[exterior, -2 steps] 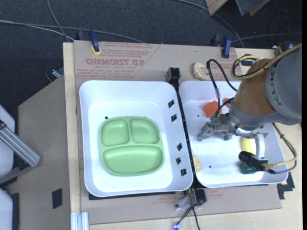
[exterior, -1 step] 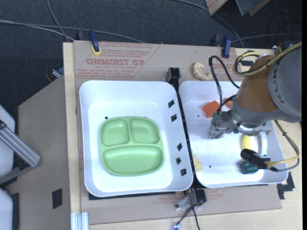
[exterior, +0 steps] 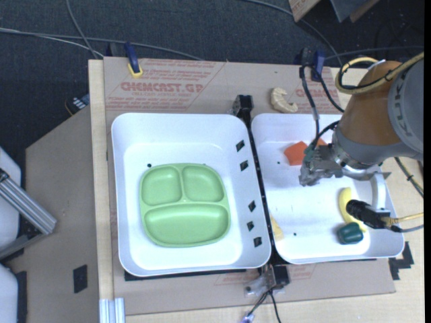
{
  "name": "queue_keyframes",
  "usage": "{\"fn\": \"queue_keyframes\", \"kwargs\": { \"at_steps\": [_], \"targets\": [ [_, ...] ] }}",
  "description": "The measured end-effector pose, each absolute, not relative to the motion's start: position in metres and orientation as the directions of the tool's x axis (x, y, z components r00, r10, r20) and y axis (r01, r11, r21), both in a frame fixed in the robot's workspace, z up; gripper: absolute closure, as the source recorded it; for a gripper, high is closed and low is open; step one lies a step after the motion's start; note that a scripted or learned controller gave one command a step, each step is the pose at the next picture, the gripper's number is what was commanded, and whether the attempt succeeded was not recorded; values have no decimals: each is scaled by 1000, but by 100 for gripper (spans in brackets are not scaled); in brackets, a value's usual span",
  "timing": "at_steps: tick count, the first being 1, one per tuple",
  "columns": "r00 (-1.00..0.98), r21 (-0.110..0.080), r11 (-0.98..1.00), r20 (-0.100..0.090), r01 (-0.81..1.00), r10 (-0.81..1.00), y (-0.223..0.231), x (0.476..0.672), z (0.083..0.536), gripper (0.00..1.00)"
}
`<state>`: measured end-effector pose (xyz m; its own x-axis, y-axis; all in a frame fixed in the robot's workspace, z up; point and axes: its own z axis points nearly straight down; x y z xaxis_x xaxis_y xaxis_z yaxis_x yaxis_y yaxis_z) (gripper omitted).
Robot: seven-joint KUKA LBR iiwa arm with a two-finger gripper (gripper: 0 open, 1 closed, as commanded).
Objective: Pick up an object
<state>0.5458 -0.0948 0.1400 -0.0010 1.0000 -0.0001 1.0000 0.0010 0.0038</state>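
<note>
right bin, three loose things on its white floor: orange piece near the far wall, partly behind the gripper housing; yellow piece toward the right side, partly covered by robot hardware; teal piece just in front of the yellow one, close to the near right corner

none of the three seen held

gripper low over the middle of the right bin, just beside the orange piece on its near right side, well apart from the teal piece; spread or pressed together: cannot tell from this angle

arm comes in from the right over the bin's far right corner, orange band above grey wrist

left bin touching the right bin along their shared edge; green divided plate lies flat in its middle, two small compartments at the far side, one long one at the near side

beige piece outside the bins, on the cardboard sheet just beyond the right bin's far rim; sheet carries red print
</note>
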Motion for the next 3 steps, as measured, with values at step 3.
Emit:
{"fn": "queue_keyframes", "kwargs": {
  "at_steps": [3],
  "targets": [
    [-6,-1,6,3,1000,1000,-37,553,220,100]
  ]
}}
